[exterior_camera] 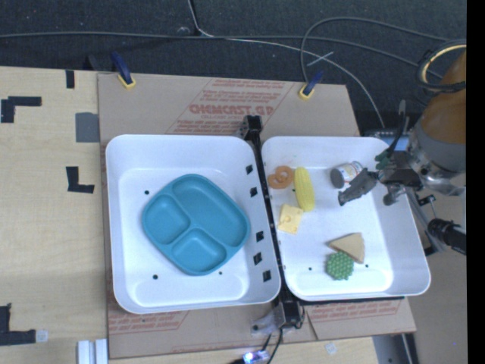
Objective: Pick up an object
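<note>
Right, count first: two white bins side by side on a cardboard sheet [227, 101]. Left bin [125, 158] holds one item, a blue divided tray [195, 223] with three compartments, lying flat and slightly rotated. Right bin [405, 279] holds six loose items:
- one small orange ring [281, 177], near the divider at the back-left
- one yellow corn cob [305, 189], just beside the ring on its right, lying lengthwise
- one pale yellow cheese cube [289, 218], touching or nearly touching the corn's near end
- one small can [346, 174] lying on its side, silver end facing left
- one tan wedge, looks like a bread or sandwich slice [348, 246], near the front
- one green bumpy ball, broccoli-like [339, 266], touching the wedge's front edge

Gripper [373, 188] sits over the right bin's back-right area, coming in from the right. One dark finger points left-down just beside the can; the other sits further right near the bin wall. Jaws are spread, nothing between them. Can is closest to it, apart from the fingertip by a small gap.

Around: two blue-and-yellow clamps [123, 73] pin the cardboard's far edge, cables [250, 40] run across the dark floor behind, black clips [253, 127] along the seam between bins. Nothing blocks the items from above.
</note>
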### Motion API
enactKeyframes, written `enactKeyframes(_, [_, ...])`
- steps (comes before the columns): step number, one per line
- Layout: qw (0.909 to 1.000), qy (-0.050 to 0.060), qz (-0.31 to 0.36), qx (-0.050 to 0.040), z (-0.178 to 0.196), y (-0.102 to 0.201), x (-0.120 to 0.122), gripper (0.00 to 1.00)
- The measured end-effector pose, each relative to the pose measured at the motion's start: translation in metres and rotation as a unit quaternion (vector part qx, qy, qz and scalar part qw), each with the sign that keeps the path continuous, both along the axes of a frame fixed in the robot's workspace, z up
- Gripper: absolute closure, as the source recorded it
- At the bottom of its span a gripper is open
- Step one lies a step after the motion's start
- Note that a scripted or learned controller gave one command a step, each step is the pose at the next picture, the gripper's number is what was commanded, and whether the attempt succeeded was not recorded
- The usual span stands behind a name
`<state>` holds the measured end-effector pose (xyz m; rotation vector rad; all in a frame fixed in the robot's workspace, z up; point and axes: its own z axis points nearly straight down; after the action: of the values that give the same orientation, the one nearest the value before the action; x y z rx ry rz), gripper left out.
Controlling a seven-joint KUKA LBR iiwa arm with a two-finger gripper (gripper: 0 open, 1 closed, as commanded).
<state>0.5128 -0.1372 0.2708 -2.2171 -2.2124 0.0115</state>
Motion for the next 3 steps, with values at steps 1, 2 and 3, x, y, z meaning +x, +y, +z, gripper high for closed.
enactKeyframes(1, [1.0, -0.005, 0.002, -0.0008, 0.005, 0.0, 0.002, 0.0])
enactKeyframes(2, [1.0, -0.003, 0.002, -0.0003, -0.044, 0.01, 0.001, 0.0])
enactKeyframes(3, [1.0, -0.003, 0.001, -0.0003, -0.097, 0.011, -0.01, 0.0])
